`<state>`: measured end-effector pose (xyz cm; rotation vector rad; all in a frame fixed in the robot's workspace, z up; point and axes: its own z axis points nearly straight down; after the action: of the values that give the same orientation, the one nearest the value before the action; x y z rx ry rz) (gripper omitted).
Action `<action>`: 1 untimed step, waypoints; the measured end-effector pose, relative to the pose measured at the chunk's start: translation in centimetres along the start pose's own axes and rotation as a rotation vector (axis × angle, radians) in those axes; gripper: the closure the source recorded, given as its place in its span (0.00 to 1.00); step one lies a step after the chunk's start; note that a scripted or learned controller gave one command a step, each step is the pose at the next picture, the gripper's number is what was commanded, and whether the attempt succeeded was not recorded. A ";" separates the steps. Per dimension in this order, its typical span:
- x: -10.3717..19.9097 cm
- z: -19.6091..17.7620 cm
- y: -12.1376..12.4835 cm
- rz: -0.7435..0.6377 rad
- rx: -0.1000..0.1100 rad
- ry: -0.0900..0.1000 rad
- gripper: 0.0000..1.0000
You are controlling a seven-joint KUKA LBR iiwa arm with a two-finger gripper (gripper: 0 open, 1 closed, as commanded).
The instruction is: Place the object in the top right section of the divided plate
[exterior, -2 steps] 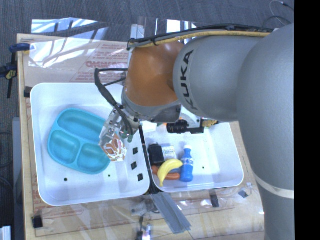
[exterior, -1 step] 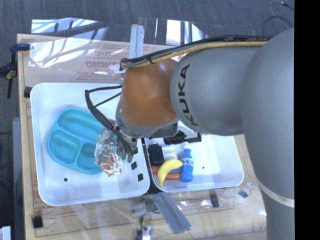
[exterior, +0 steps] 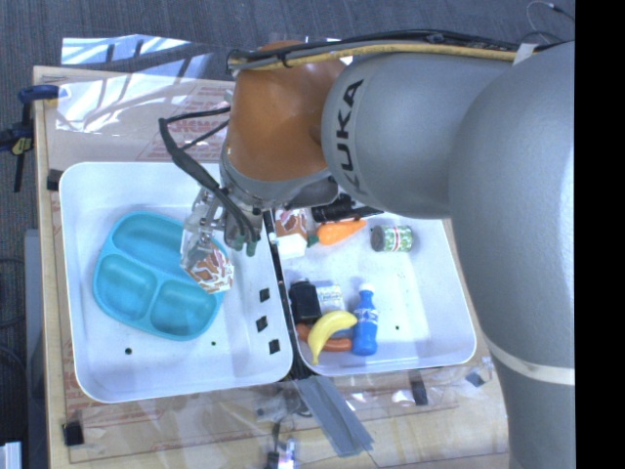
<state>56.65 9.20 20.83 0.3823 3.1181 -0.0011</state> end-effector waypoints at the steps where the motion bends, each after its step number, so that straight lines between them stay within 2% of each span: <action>1: 0.6 -2.7 3.6 0.089 0.001 0.000 1.00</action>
<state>56.92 12.89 23.50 0.5201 3.0983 -0.0019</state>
